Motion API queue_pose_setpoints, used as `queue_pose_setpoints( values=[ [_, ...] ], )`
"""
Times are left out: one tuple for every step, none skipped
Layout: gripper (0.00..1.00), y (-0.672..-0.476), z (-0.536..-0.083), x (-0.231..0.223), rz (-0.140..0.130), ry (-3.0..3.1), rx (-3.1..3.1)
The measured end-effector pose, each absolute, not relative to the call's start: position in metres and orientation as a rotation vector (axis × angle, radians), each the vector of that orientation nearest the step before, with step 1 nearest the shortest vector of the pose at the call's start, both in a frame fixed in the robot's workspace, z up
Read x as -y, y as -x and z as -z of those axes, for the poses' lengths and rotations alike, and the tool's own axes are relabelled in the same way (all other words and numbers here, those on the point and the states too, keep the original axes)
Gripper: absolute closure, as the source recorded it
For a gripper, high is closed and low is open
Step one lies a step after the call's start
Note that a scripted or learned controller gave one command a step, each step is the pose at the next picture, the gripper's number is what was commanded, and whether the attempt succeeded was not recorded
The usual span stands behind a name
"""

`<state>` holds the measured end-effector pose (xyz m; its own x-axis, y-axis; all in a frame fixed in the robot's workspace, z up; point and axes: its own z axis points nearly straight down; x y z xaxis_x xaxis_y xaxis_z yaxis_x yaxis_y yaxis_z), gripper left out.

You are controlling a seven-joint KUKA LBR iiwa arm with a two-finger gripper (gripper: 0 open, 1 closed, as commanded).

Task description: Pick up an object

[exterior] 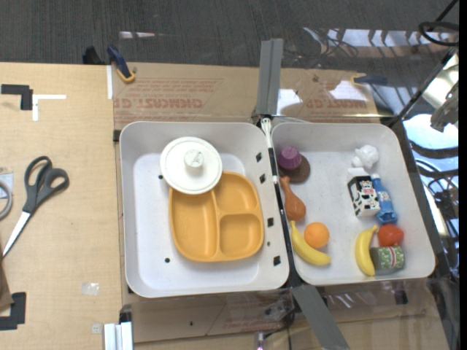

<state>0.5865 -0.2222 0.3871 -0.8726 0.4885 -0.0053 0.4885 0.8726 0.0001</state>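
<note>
Bench [58, 283] of pale wood across the left and middle, dark ribbed carpet [219, 13] beyond its far edge. Flattened brown cardboard [190, 93] under two shallow white bins set side by side, touching along a grey bar [270, 71].

Left bin [139, 268]: yellow divided tray [219, 232] in the middle, round white lid [191, 165] overlapping its far left corner.

Right bin [408, 159], with the pickable objects: two bananas, one [306, 248] near the left wall and one [363, 252] upright-curved near the front right; brown toy drumstick [292, 199] along the left wall; purple piece on a brown disc [292, 162] beyond it; cow-patterned carton [363, 195] just beside a blue packet [384, 204]; small tin [388, 259] in the front right corner, touching the second banana; orange [316, 233] against the first banana; red tomato [390, 234] above the tin; white crumpled lump [365, 155] at the back.

Black-handled scissors [36, 188] flat on the bench, well left of the bins. Blue and yellow clip [120, 64] at the cardboard's far left corner.

Blurred pale claw [446, 93] at the right edge, beyond the right bin's far corner, well apart from every object; how wide it stands and whether anything is in it, impossible to tell.
</note>
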Motion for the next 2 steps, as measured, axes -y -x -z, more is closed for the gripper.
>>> queue_pose_setpoints(
  values=[
    [1.00,-0.641,-0.406,0.221,0.000,-0.902,-3.005],
    [1.00,-0.648,-0.441,0.222,0.000,-0.975,-2.978]
  ],
)
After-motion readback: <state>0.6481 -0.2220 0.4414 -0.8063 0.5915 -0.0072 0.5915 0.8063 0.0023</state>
